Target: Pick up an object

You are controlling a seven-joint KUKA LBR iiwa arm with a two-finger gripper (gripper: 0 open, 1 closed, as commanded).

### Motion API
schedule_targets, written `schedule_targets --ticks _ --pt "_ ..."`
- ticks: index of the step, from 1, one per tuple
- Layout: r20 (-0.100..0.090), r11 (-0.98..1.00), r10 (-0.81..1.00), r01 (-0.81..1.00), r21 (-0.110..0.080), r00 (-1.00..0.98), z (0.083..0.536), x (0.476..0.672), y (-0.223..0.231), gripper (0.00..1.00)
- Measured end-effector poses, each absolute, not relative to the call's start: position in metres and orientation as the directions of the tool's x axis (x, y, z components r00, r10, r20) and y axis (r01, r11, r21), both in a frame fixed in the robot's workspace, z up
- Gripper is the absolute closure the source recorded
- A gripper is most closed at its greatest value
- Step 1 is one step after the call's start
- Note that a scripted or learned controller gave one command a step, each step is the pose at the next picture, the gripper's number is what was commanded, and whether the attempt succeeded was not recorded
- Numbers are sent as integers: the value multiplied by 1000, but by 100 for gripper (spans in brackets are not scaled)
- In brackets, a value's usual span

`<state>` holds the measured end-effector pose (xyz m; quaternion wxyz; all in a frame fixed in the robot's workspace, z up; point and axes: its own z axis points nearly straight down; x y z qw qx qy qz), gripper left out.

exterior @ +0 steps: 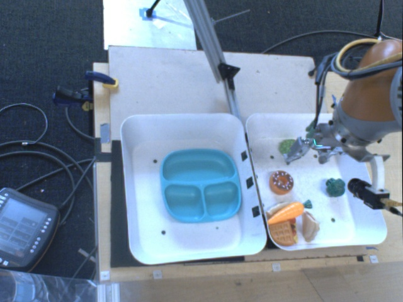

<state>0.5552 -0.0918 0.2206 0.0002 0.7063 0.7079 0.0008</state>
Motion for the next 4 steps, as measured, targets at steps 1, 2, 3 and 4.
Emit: schedule_targets --ticks 1,2,3,4 --pt "0 0 1000 1000 -3 0 179 556 -90 0" --pt "1 1 1000 1000 -5 -1 122 551 -81 0" --pt "1 1 1000 1000 -2 -1 89 551 -81 0" --pt "1 0 1000 1000 3 0 102 552 -81 100"
